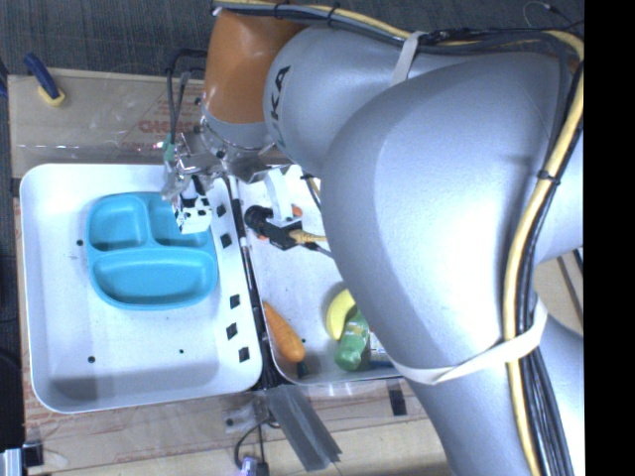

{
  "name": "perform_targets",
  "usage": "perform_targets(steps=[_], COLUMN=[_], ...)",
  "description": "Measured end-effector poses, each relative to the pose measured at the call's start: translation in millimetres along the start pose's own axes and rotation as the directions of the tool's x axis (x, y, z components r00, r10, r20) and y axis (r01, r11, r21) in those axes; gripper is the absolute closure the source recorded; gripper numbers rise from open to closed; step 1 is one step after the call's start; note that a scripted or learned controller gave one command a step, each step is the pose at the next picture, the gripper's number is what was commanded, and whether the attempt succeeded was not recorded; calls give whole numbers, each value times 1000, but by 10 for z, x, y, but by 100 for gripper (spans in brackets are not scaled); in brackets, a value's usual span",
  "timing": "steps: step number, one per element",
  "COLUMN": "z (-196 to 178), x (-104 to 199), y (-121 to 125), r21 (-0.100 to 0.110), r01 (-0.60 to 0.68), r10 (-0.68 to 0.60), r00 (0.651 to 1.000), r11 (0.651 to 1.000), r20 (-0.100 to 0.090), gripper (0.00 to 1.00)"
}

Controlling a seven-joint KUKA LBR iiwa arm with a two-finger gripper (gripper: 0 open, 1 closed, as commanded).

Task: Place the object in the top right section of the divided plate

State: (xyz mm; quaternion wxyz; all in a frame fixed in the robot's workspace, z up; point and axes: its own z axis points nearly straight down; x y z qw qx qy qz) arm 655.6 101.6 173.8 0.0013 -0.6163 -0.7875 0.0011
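The blue divided plate [149, 266] lies in the left white bin [60, 365], with two small sections at the top and one long section below. My gripper [186, 194] hangs over the plate's top right section and hides most of it. No object shows under the gripper or in the plate's visible sections. In the right bin [298, 276], an orange carrot [285, 333] lies near the front edge. A yellow object [339, 310] and a green object [352, 350] sit beside it, partly under the arm.
The big grey arm covers most of the right bin and the view's right side. The rims between the two bins [238, 305] carry black square marks. A blue and yellow clamp [42, 77] sits at the bench's far left corner.
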Motion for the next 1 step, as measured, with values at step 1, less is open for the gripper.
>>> perform_targets(steps=[1], z=[-3], x=[-2], y=[1], r21=[-1], r01=[0], r10=[0], r00=[1000], r11=[1000], r20=[0], gripper=[0])
